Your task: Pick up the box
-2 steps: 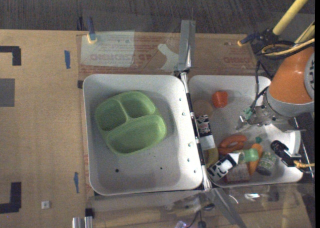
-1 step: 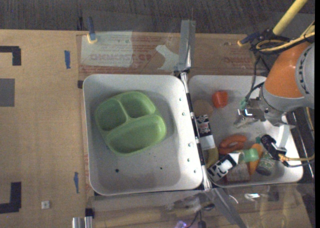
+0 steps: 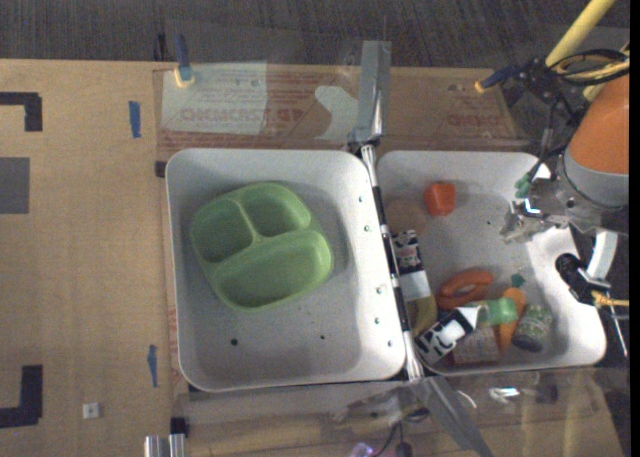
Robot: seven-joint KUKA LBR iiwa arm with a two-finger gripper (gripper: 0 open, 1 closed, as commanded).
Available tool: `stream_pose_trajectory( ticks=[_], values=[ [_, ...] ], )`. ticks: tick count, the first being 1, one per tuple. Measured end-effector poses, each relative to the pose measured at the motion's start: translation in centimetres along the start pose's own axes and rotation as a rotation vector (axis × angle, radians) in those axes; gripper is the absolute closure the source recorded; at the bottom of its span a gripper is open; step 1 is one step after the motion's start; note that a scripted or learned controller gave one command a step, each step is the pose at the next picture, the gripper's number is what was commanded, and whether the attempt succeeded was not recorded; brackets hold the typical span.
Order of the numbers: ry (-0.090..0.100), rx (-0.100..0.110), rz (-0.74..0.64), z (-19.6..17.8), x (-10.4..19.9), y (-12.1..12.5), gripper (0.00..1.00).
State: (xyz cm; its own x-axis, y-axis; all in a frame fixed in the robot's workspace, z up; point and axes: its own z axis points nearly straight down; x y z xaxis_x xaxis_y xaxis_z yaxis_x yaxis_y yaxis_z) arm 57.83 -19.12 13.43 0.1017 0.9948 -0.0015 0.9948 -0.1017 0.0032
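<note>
Nearest us, one box lies at the right bin's seven o'clock. We count two bins, one green tray, one bottle. Our gripper hovers at three o'clock; its finger gap we cannot tell.

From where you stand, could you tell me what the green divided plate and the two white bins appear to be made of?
The green divided plate looks like moulded plastic with a matte finish: uniform colour, rounded compartment edges, soft highlights. The two shallow white bins, left and right, also seem plastic, smooth and slightly scuffed, with rounded corners; thin painted metal cannot be excluded.
</note>
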Motion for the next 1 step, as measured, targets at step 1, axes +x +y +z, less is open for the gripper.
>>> stream_pose_trajectory(
  ticks=[1],
  values=[
    [0.000, 0.001, -0.019, -30.18, 1.87, 1.23, 1.00]
  ],
)
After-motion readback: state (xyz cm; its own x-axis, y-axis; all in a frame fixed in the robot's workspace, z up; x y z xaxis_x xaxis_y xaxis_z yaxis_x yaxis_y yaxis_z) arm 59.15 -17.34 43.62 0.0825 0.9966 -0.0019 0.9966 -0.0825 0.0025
